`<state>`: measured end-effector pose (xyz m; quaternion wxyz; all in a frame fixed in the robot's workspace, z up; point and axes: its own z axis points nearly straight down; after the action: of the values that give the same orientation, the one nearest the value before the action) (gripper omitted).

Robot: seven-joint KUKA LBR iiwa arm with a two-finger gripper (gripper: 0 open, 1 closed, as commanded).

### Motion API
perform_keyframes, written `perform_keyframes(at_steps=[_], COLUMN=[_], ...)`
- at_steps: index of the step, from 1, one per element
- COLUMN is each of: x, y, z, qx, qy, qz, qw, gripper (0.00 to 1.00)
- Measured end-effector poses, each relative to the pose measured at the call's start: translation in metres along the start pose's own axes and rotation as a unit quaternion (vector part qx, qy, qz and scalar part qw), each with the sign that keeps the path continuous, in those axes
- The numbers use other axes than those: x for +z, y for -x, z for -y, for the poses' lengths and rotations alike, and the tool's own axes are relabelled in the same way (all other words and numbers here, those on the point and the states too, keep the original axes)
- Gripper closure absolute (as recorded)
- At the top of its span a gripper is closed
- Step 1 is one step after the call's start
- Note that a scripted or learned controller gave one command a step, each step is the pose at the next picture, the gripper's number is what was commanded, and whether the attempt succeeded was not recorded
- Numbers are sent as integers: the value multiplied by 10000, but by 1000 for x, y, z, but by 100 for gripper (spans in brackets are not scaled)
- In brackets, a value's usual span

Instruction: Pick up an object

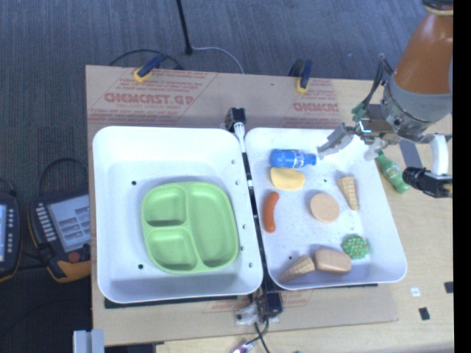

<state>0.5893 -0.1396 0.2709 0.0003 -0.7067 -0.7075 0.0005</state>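
Over in the left bin (110,153) sits a green divided plate (190,225), square in the middle of the bin floor, nothing on it. Printed in red on the bench board (118,87) along its far edge is lettering that reads roughly "CHEMCAST GP", repeated near the far right, partly hidden there.

Now the right bin (383,234): a red sausage (270,211) lies by its left wall, a blue bottle (292,158) lies on its side near the far edge with a yellow piece (287,179) just beside it on the near side. A round tan cookie (324,207) sits mid-bin, a cone (349,191) to its right. Toward the near edge there's a second cone (297,268) touching a bread roll (333,261), and a green knobbly ball (356,247) close by.

The gripper (329,143) hangs over the bin's far edge, tip just right of the blue bottle's cap, nothing between the fingers; whether they're spread or pressed together I cannot tell. The arm (427,57), orange band up top, slants in from the right corner. A green bottle (392,173) lies outside the bin's right wall.
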Motion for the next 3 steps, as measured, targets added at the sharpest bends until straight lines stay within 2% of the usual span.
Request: perform_keyframes(at_steps=[1, 2, 3], x=[88, 176, 183], y=[-57, -38, -43], z=[-33, -32, -54], qx=[-581, -58, 1094], qy=[-11, 6, 20], qz=[-2, 1, 7], qw=[9983, 10000, 9940], gripper=[0, 0, 0])
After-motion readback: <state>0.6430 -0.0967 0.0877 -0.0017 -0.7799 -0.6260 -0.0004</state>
